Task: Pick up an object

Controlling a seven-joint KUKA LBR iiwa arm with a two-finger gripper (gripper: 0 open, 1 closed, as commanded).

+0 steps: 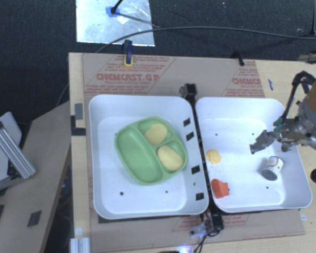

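The arm reaches into the right bin (242,123) from the right. Its gripper (273,144) hangs over the bin's right half, open, with nothing between its fingers. Just below it in the view a small white cup (272,167) with an orange mark lies on its side, apart from the fingers. A small yellow lump (213,156) rests near the bin's left wall. An orange-red piece (219,188) lies at the bin's front left corner.
The left bin (110,194) holds a green divided plate (134,157) with two yellow items, one (157,134) at the back and one (170,158) nearer. A black clip strip (192,136) runs where the bins join. Cables cross the dark floor behind.
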